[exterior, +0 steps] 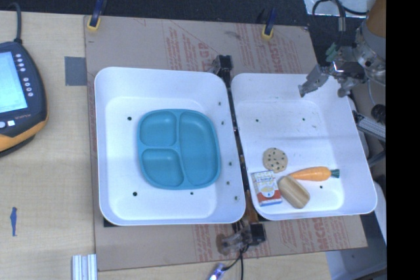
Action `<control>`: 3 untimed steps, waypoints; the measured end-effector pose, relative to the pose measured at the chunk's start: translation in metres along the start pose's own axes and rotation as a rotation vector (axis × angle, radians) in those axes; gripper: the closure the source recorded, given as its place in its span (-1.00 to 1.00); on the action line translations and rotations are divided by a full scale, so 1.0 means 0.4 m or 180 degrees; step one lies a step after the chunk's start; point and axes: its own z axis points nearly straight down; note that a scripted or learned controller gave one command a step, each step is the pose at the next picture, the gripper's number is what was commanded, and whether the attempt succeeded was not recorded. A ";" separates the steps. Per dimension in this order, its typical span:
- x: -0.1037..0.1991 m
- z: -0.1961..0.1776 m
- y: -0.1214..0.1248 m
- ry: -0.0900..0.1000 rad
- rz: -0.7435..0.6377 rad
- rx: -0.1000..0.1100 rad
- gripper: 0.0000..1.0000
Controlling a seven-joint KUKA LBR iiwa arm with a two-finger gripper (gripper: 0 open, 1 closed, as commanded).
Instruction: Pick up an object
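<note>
Right bin (308, 115): cookie (275, 159), carrot (311, 174).

Bench (52, 206) under two white bins (111, 200)

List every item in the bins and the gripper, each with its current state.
Blue divided plate: flat in left bin.
Cookie: flat, right bin.
Carrot: on its side.
Bread roll: lying beside small carton.
Gripper: open, above right bin's far edge, holding nothing.

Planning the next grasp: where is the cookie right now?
In the camera view, the cookie lies in the right bin, toward its near left part, just above the small carton and left of the carrot.
</note>
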 end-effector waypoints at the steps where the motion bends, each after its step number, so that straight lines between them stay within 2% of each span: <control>1: 0.064 0.350 -0.107 -0.0001 -0.0002 0.0006 -1.00; 2: 0.125 0.446 -0.194 0.0001 0.0003 0.0003 -1.00; 3: 0.120 0.412 -0.187 -0.0008 -0.0001 -0.0017 1.00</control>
